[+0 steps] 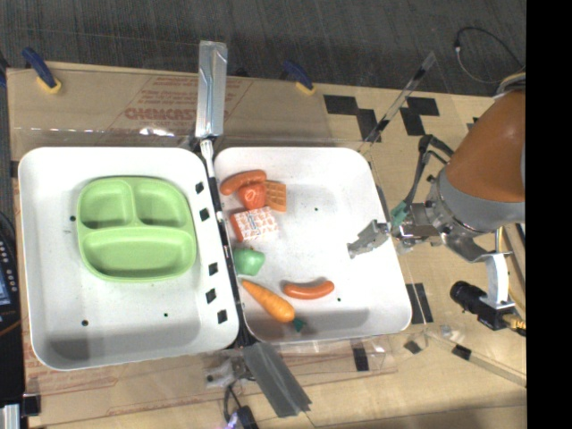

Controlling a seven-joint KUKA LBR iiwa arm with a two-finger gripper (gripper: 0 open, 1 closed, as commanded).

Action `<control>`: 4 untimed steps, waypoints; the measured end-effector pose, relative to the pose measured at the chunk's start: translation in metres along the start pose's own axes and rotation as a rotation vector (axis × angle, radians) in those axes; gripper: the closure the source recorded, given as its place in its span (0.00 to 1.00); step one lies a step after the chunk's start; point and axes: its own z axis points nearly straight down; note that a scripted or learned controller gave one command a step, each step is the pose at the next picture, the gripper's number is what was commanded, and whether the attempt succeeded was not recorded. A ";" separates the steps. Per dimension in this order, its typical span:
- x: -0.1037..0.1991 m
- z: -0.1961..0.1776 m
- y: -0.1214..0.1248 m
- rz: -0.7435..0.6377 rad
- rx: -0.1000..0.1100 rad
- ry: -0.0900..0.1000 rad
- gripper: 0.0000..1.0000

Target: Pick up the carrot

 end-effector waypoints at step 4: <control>0.121 0.045 -0.001 0.005 -0.003 -0.001 1.00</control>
